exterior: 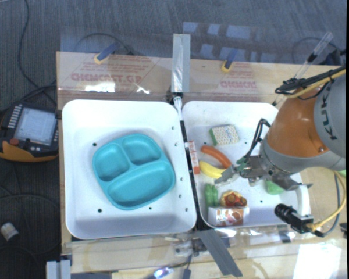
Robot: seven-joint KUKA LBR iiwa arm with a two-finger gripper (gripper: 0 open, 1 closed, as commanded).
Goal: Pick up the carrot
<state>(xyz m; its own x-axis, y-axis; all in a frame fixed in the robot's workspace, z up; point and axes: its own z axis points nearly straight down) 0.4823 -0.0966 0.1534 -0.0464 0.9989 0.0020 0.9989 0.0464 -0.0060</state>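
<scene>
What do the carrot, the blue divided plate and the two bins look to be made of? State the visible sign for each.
Carrot: probably moulded plastic toy food; even orange colour with a slight sheen.
Blue divided plate: likely hard plastic; uniform turquoise, smooth rounded compartment ridges, soft gloss.
Bins: apparently thin white plastic; rounded corners, glossy walls catching light. Material cannot be confirmed by look alone.

We saw a teal divided plate (134, 170) lying tilted in the middle of the left bin (75, 127). In the right bin (244, 108), a speckled sponge-like block (224, 135) sat near the far edge, a yellow banana (210, 169) lay by the left wall, a green piece (210, 193) just nearer, and a red-labelled packet (231, 208) rested at the near edge. A handheld pendant (26, 133) lay on the floor.
</scene>
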